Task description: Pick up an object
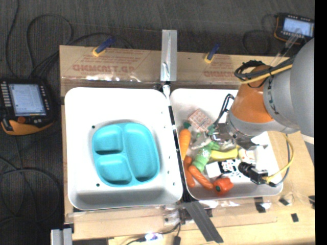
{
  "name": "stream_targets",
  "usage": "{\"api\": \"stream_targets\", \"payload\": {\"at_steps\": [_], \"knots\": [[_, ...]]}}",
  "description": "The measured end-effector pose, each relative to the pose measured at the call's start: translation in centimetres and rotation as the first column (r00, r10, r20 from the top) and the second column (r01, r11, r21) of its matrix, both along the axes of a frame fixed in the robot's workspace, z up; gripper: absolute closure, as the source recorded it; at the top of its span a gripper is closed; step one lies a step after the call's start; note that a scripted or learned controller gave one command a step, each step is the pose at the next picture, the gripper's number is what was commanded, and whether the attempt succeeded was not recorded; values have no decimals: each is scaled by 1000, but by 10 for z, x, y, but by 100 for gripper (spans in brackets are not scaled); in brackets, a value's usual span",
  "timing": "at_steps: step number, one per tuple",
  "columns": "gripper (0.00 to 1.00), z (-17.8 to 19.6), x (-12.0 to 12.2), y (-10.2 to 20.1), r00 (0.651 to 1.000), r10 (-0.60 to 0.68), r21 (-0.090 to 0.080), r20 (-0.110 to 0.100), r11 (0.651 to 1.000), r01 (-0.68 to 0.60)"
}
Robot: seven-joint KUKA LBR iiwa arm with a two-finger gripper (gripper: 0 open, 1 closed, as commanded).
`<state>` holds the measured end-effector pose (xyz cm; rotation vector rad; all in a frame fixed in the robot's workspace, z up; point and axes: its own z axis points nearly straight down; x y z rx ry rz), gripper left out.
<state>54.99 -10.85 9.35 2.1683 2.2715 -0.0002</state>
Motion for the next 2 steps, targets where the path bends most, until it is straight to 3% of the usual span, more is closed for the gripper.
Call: {"api": "stream_targets", "payload": {"at_steps": [1,2], "knots": [[100,8,0,0,1000,0,2,-2,1000,0],[100,90,94,38,957,290,-2,-2,957,-290]]}}
